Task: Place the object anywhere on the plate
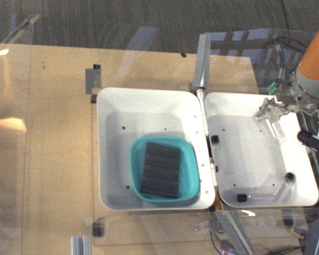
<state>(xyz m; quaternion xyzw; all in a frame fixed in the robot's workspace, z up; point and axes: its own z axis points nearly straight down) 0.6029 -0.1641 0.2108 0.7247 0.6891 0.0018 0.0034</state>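
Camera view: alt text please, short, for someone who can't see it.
A dark ridged block lies on a teal plate in the left white bin. The grey arm's gripper hangs over the far right corner of the right white bin.

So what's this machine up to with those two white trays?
A robot arm reaches in from the right, its gripper over the upper right part of the right bin. In the left bin sits a teal plate with a dark ridged block lying flat on it. The job is to put the object on the plate, and that looks done: the block rests there, well apart from the gripper.
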